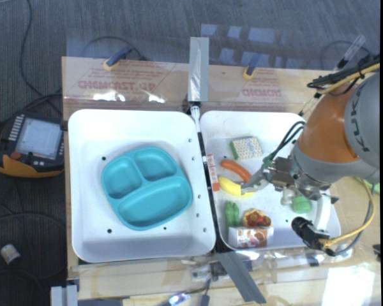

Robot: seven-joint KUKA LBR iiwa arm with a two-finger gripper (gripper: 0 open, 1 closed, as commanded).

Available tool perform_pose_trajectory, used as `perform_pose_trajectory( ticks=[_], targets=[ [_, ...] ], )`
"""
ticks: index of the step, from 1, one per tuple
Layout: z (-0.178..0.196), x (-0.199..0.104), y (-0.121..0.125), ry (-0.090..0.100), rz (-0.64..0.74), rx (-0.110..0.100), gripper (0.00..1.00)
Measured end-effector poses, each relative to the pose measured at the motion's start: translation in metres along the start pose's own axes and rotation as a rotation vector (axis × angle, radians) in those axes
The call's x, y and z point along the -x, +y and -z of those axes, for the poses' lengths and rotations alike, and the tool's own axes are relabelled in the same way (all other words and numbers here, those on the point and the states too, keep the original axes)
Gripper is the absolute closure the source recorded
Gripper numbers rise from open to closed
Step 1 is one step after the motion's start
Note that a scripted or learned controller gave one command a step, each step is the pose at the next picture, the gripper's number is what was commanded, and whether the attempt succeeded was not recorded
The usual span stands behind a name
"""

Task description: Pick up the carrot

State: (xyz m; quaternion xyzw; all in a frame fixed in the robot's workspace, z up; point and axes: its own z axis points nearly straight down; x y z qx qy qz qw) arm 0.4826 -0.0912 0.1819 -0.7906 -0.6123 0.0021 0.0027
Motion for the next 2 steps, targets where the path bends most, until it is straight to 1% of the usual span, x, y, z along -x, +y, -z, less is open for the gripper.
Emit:
perform_pose_trajectory(
  ticks=[1, 2],
  targets=[
    [-0.027, 0.016, 0.004, -0.002, 0.078, 0.0, 0.0],
    [-0.092, -0.006, 0.045, -0.001, 0.184, 0.013, 0.0]
  ],
)
